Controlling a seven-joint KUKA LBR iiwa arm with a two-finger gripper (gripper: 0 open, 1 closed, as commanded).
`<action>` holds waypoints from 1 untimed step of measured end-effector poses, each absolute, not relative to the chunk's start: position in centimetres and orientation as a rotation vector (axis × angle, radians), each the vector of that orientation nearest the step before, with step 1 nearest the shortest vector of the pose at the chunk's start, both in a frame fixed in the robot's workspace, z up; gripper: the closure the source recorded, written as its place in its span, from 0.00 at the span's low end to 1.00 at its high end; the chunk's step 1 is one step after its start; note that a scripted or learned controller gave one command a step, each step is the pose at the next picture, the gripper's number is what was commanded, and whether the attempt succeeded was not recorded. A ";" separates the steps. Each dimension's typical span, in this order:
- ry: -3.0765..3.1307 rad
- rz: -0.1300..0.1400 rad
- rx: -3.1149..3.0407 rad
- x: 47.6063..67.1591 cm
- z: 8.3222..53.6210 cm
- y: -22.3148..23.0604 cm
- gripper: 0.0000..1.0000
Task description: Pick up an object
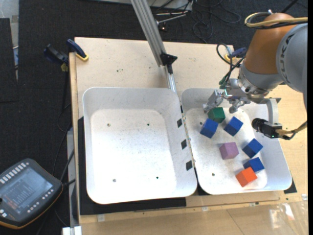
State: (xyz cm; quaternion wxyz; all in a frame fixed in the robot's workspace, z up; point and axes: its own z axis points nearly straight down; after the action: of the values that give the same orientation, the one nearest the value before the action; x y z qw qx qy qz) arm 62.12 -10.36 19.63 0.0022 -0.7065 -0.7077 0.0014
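My tool (222, 103) hangs over the back of the right bin (279, 180), fingers spread, with the green block (216, 114) just beneath them and not pinched. Near it lie 4 blue blocks (209, 128), a purple block (228, 150) and an orange block (246, 176).

My arm (274, 43) was grey, orange-banded | bins (132, 102) were white | blocks: one green (217, 114), four blue (209, 128), one purple (228, 150), one orange (246, 176)
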 end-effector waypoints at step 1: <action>-2.223 0.000 -2.220 62.2 19.9 -10.4 0.00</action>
State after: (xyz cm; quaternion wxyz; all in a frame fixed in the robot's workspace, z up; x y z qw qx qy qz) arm 62.22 -10.38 19.91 0.0001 -0.7067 -0.7076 0.0000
